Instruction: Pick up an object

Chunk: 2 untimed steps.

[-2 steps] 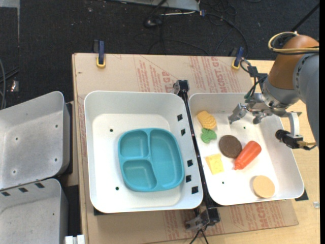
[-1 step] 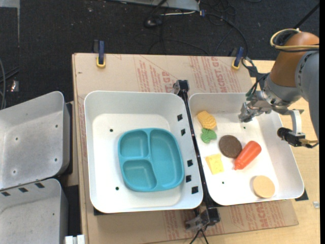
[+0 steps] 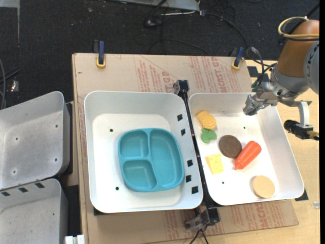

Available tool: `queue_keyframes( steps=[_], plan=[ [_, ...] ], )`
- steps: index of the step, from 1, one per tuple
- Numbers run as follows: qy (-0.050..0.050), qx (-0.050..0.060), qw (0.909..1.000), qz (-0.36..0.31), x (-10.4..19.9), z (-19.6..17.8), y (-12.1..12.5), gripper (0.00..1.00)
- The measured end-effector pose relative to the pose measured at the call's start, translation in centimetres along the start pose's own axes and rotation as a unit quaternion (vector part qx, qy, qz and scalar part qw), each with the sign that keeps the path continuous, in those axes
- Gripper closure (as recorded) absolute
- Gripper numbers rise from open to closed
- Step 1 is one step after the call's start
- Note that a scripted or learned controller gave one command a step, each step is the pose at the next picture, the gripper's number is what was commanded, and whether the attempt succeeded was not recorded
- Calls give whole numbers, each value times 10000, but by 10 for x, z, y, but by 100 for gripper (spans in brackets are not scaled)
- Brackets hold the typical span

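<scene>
Hovering at the right bin's (image 3: pixel 284 136) far rim, my gripper (image 3: pixel 250 108) carries nothing; finger spread I cannot tell. Nearest, toward the divider, lie corn (image 3: pixel 206 119) and broccoli (image 3: pixel 207 135). Farther toward me: brown disc (image 3: pixel 230 146), carrot (image 3: pixel 247 155), yellow cheese (image 3: pixel 215 163), tan cookie (image 3: pixel 263 186).

Brown cardboard-topped bench (image 3: pixel 213 70) carrying two shallow white bins side by side.

Printed in red lettering across the bare far strip; clamped at the far edge by two yellow-and-blue clamps, one (image 3: pixel 101 55) toward the left corner, one (image 3: pixel 237 58) toward the right; bearing the left bin (image 3: pixel 101 105) and the right bin (image 3: pixel 284 136) with inner walls touching along a black divider strip (image 3: pixel 189 136); showing a bare cardboard margin at the near edge, under both bins.
</scene>
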<state>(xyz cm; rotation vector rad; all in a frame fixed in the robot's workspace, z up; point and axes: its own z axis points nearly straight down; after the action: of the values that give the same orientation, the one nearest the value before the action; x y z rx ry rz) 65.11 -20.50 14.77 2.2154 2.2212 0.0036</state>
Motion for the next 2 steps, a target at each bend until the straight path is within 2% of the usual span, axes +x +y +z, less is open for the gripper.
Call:
queue_keyframes(
  steps=[2],
  plan=[
    [-1, 0, 10000, -2, 3, -88, 4, 100]
  ],
)
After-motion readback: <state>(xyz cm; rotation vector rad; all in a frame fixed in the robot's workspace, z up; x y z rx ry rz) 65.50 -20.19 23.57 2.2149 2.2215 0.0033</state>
